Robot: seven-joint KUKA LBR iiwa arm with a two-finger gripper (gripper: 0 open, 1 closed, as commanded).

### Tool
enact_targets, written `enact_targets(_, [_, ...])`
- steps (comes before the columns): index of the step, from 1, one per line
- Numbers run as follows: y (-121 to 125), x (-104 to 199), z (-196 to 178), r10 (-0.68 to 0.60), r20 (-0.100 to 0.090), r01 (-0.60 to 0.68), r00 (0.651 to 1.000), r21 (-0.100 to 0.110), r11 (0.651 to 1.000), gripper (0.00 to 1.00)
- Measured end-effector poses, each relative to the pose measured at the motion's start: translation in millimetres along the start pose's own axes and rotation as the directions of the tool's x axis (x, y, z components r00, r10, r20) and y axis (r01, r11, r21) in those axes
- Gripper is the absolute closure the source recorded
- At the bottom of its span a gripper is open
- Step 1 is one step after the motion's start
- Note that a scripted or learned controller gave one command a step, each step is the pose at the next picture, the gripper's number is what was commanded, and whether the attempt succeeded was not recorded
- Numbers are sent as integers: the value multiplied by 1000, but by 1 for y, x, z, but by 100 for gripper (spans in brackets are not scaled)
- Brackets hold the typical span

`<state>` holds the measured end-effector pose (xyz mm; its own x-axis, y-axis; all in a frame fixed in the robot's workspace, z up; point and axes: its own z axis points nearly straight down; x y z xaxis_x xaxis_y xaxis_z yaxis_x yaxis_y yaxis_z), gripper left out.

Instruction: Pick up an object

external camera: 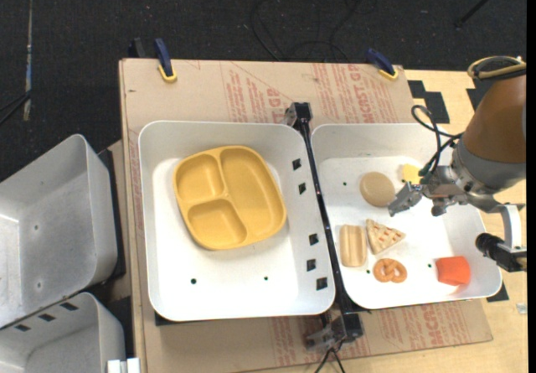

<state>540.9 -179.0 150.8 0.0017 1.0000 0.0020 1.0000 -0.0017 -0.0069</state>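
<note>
Camera view shows you two white bins side by side on the desk [218, 95]. The left bin [159, 220] carries a yellow divided plate [229, 196], lying flat near its middle. The right bin [477, 279] carries the small things: a round tan bun [378, 189] at the far side, a yellow block [409, 173] just right of it, a hot-dog bun [353, 245] and a waffle wedge [384, 237] side by side in the middle, a pretzel [389, 271] nearer you, and an orange-red block [453, 271] at the near right.

You see the arm [498, 137] reaching in from the right, with the gripper [420, 199] over the right bin, just right of the tan bun and beyond the waffle wedge. Its fingers [400, 202] stand apart, with nothing between them. No object is lifted; each lies on the bin floor.
</note>
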Motion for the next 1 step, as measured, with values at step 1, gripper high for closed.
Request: enact_targets(1, [-1,1,54,0,0,0,1000,-2,1000,0])
